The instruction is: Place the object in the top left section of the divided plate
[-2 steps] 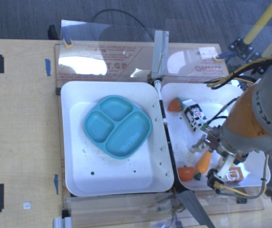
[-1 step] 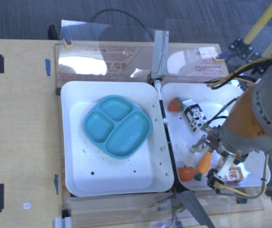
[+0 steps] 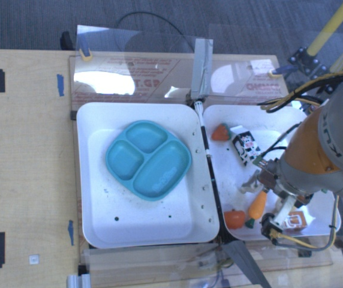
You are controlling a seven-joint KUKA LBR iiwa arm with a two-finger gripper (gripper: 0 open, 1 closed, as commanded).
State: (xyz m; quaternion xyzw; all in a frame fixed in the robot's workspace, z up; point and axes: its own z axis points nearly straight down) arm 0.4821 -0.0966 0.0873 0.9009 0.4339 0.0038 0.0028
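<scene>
Bench, pale wood: two white bins side by side. Left bin [image 3: 93, 179]: blue divided plate [image 3: 149, 159], sections bare. Right bin [image 3: 234, 167]: carrot [image 3: 257, 204] at six o'clock, directly beneath gripper [image 3: 266, 188]; tomato [image 3: 234, 219] at seven; strawberry [image 3: 220, 133] and black-and-white toy [image 3: 246, 146] toward eleven. Jaw state: cannot tell. Step, judged: pick. Next: secure carrot, carry toward nine o'clock, release over plate's top left section.
</scene>
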